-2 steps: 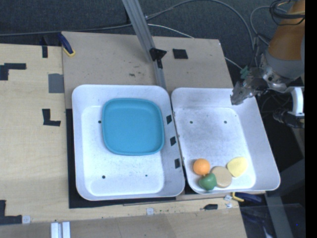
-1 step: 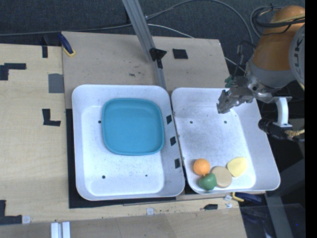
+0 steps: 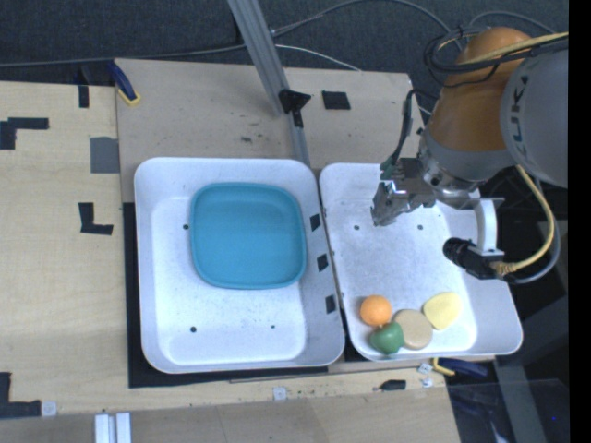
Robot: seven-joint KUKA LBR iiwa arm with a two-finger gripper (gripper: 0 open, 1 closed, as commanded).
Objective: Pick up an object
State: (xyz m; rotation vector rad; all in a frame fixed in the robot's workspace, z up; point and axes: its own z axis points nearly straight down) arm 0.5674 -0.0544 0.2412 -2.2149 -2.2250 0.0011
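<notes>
My gripper point(image 3: 386, 207) hangs over the far end of the shallow white plastic bin on the right point(image 3: 355, 247). I cannot tell how it is set, because it is small and dark from up here. Nothing sits in it that I can see.

The things I could pick up are all huddled in the near end of that same bin, well apart from me. There is a small round orange ball point(image 3: 375, 309), like a little orange. Just beside it, nearer the bin's front rim, is a small round green ball point(image 3: 387, 338). A pale tan rounded lump point(image 3: 415, 329) touches the green one. A soft yellow lump shaped like a lemon point(image 3: 442, 308) sits beside the tan one, toward the bin's outer wall.

I think they are toy foods, light and smooth. Round, smooth things can roll or pop out of a squeeze. So I would take the orange ball across its middle, at its widest part. It is on the edge of the bunch, so there is room beside it.

In the other white bin point(image 3: 162, 247), next to mine, lies a flat blue plate with rounded corners point(image 3: 247, 234). It looks hard and shiny, and too wide for me.
</notes>
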